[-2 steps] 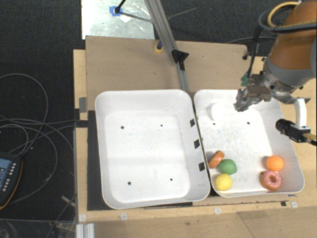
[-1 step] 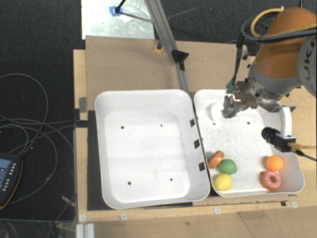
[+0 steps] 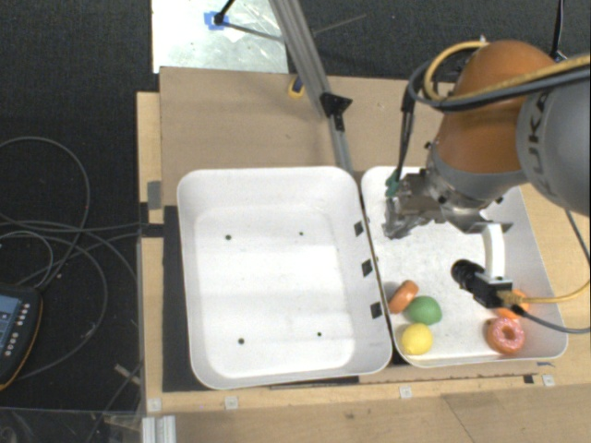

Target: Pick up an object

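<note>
Camera view: fixed overhead, slanted; arm enters from 3 o'clock.

Arm: grey body with orange band (image 3: 489, 90) sits over the upper part of the right bin (image 3: 545, 340).

End effector: (image 3: 404, 218) low over the right bin's upper-left area, near the shared wall between the bins. Whether it is spread or pressed together I cannot tell (dark hardware, seen from above). Nothing is visibly held in it.

Candidate objects: all in the lower half of the right bin, toward 5 to 6 o'clock from the end effector.
- orange piece (image 3: 403, 295): near the bin's left wall, just beside the green ball.
- green ball (image 3: 424, 310): touching or nearly touching the yellow ball below it.
- yellow ball (image 3: 417, 340): close to the bin's front rim.
- pink doughnut (image 3: 505, 336): at the bin's lower right, well apart from the other three.

Progress: judged early. No object lifted; all four rest on the bin floor. Left to do: move over one object, descend, close, raise.

Left bin: (image 3: 199, 197) white, a few dark specks on its floor.

Obstacles: a black fitting with white bracket (image 3: 480, 280) lies between the fruit cluster and the doughnut (likely part of the arm's cabling). The clustered three crowd each other and the wall, so a clean pinch looks harder there; the doughnut seems freer.

Surroundings: cardboard-covered bench (image 3: 240, 118), metal pole (image 3: 309, 53) at 12 o'clock, loose cables (image 3: 55, 247) at 9 o'clock.
</note>
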Action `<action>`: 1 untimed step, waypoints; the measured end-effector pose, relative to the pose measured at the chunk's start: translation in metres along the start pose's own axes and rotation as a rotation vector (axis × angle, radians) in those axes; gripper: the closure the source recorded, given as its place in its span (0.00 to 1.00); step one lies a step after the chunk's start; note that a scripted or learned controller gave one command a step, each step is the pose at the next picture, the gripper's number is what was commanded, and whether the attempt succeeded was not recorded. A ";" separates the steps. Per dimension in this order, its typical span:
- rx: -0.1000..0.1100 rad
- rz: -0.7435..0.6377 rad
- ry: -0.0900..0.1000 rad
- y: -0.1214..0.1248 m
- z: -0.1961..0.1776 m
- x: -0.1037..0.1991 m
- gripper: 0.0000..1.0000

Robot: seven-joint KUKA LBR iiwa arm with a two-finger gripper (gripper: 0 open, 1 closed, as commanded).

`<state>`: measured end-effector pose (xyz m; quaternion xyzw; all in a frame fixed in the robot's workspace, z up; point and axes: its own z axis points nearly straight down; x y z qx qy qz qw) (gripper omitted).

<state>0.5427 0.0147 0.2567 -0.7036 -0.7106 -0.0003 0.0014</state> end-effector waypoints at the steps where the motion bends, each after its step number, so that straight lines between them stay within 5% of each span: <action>1: -0.001 -0.001 0.000 -0.016 -0.001 0.046 1.00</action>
